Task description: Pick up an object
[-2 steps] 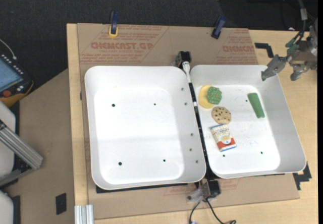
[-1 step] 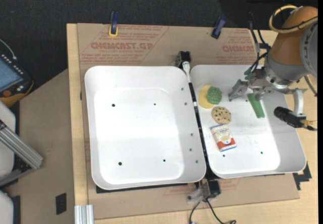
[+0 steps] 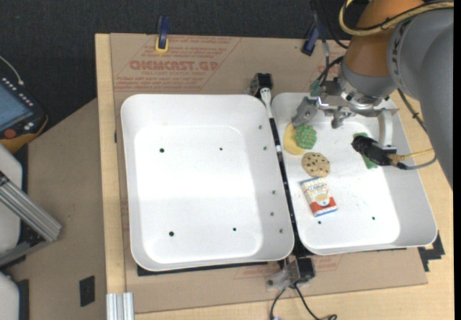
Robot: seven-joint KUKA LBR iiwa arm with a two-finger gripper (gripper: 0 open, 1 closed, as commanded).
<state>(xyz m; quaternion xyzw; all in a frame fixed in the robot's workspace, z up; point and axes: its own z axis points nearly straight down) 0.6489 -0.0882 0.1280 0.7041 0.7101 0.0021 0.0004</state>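
Spanning the surface (image 3: 108, 167), the left bin (image 3: 194, 174) lies bare while the right bin (image 3: 403, 218) gathers a yellow piece (image 3: 291, 140), green toy (image 3: 306, 138), cookie (image 3: 315, 163) and small carton (image 3: 318, 197). The jaws (image 3: 322, 114) hang spread and unloaded just above the green toy, seemingly lined up for a grab.

You see a thick grey arm (image 3: 425, 45) with a glossy orange band just above the claw (image 3: 322, 115); the claw's two fingers are pale metal; a yellow cable loops over the band; thin dark wires trail beside the wrist.
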